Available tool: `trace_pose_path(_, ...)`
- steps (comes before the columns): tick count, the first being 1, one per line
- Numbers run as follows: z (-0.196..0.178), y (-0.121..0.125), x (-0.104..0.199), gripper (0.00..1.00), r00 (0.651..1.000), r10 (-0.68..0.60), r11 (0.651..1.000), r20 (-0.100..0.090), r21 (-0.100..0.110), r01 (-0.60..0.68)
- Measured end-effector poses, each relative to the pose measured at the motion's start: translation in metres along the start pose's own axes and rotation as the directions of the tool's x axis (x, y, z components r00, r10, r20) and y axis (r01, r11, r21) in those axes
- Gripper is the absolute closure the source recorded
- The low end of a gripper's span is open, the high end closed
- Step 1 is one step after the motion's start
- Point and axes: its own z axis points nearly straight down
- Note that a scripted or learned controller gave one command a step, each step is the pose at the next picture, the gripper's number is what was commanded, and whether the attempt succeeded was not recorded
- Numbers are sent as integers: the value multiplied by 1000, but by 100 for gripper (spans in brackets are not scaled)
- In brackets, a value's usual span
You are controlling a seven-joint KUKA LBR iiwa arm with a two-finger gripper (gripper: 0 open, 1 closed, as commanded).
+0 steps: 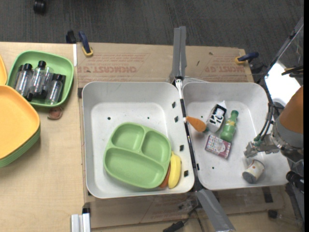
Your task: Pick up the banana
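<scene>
Lying in the left bin [96, 100], the banana [175, 169] rests along the right edge of a green divided plate [139, 154], close to that bin's right wall, with something orange showing just beneath its lower end. The gripper [255, 148] is over in the right bin [251, 93], near its right side and well apart from the banana, with nothing visibly between its fingers; how far open it stands cannot be told from this slanted view. Just below the gripper a small white cup [253, 170] lies tipped on its side. Further left in the right bin sit a green bottle [229, 125], a black-and-white carton [217, 116] touching it, a pink packet [217, 146] just below the 2, and an orange carrot-like piece [196, 123] against the divider. Off to the left on the bench [38, 178], a green tray [41, 79] holds several dark-capped vials beside stacked yellow plates [17, 124].
</scene>
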Motion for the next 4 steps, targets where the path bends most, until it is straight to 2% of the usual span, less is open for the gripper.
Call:
trace_pose_path(1,9,-5,-20,100,1000,-10,1000,0,0,10)
trace_pose_path(2,8,-5,-26,100,1000,-24,1000,1,-1,24)
trace_pose_path(3,8,-5,-27,100,1000,17,1000,1,-2,-17)
trace_pose_path(4,8,-6,-26,100,975,223,975,1,-1,-223)
